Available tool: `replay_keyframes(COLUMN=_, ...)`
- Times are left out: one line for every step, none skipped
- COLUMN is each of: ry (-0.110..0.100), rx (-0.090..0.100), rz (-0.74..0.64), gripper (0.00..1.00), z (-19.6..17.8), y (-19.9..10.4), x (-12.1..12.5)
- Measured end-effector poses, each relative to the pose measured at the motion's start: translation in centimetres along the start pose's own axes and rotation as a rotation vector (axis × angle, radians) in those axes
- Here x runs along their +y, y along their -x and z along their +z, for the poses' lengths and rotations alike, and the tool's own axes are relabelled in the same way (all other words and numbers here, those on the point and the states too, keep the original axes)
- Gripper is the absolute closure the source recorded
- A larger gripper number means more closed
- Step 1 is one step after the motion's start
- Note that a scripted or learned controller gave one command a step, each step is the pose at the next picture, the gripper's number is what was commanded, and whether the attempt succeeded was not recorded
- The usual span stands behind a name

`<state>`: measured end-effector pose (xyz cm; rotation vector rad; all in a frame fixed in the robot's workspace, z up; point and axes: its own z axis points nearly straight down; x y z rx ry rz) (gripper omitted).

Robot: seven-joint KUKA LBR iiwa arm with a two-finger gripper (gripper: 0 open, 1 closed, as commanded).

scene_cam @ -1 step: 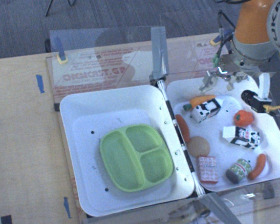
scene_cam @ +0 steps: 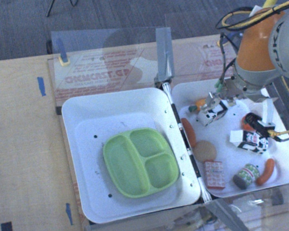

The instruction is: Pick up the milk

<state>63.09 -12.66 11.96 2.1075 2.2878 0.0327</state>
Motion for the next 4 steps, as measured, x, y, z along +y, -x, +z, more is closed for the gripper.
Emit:
replay_keyframes(ry=0.016, rx=-0.003, rz=0.024, gripper=0.0, z=1.0, y=-0.9, x=-1.1)
replay_keyframes(ry=-0.034, rx=0.008, rz=-0.013, gripper=0.0, z=-6.7, y=-6.7, x=-2.8)
replay_keyframes(ry=-0.02, rx=0.005, rz=0.264, gripper=0.0, z=0.1, y=-3.0, x=-3.4)
replay_keyframes(ry=-0.017, rx=0.006, rz=0.263, gripper=1.0, z=-0.9, y=-3.0, x=-3.2)
